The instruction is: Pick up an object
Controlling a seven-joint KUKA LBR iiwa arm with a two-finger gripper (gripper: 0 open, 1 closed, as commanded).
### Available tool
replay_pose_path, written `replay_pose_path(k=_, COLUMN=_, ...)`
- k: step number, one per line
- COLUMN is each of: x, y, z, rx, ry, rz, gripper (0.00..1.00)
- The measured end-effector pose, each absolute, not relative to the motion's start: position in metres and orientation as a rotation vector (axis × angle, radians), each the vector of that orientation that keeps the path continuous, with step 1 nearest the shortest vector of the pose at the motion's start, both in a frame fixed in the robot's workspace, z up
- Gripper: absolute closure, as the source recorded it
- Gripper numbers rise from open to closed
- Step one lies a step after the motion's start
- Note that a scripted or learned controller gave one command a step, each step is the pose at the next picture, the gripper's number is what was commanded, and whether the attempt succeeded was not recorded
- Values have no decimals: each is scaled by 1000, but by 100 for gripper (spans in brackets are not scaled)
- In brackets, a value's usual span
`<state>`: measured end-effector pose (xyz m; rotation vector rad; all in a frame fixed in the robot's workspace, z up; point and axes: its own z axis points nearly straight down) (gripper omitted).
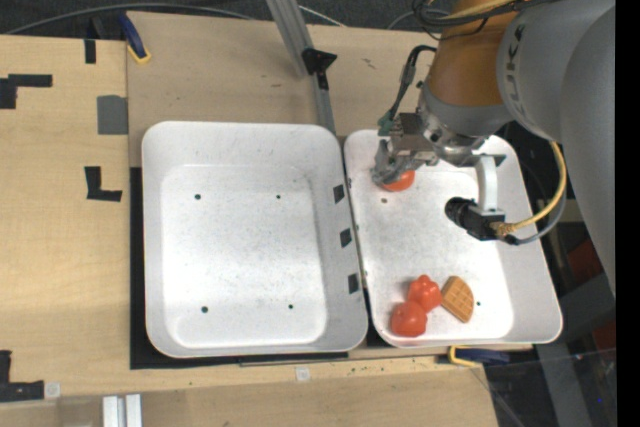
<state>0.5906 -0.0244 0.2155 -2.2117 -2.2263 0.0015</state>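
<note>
Gripper (393, 165) low at right bin (520, 315) far-left corner, directly over orange-red object (400, 181), touching or nearly; finger state impossible to tell; red pieces (415, 305) and waffle (458, 298) well apart, near edge

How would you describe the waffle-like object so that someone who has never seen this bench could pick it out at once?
Look at the right bin of the two white bins, then down to its near edge, where three small things lie together. The waffle piece is the rightmost of them, tan with a grid pattern, while the pepper and the tomato beside it are red.
</note>
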Motion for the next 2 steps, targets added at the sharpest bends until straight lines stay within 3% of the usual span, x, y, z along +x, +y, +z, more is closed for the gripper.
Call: replay_pose_path(k=2, x=587, y=76, z=216, rx=-2212, ry=-2226, rz=3, gripper=100)
